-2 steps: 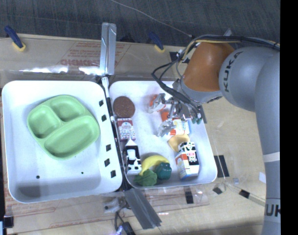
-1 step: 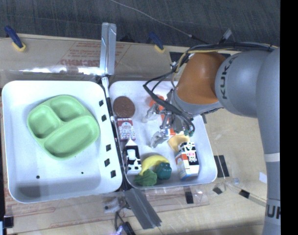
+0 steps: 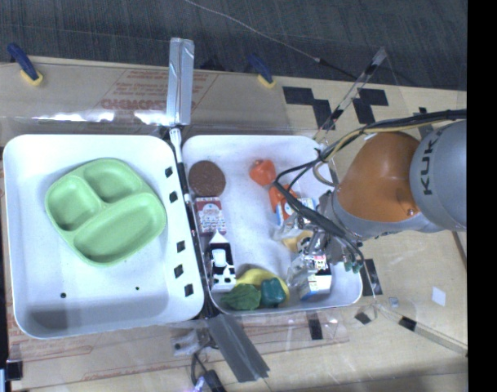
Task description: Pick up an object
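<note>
1. camera view, arm: the grey arm with its orange band (image 3: 380, 180) reaches in from the right and hangs over the right side of the right bin (image 3: 240, 149).
2. camera view, gripper: the gripper (image 3: 312, 261) points down into the bin's lower right corner. cables and clutter hide the working end, so i cannot tell whether it is open, closed or gripping anything.
3. camera view, candidate objects: a small white and blue packet (image 3: 317, 282) lies directly under the gripper, touching or nearly so. an orange and white tube-like item (image 3: 282, 207) lies just up-left of it, long axis running up-left to down-right.
4. camera view, other contents: a brown disc (image 3: 206, 178), a red packet (image 3: 210, 216), a black and white carton (image 3: 221, 268), a yellow piece (image 3: 252, 276) and green pieces (image 3: 256, 295) sit left, along the divider and lower wall.
5. camera view, left bin: a green divided plate (image 3: 105, 211), well apart.
6. judgement: the packet below is nearest; a straight descent looks sufficient.
</note>
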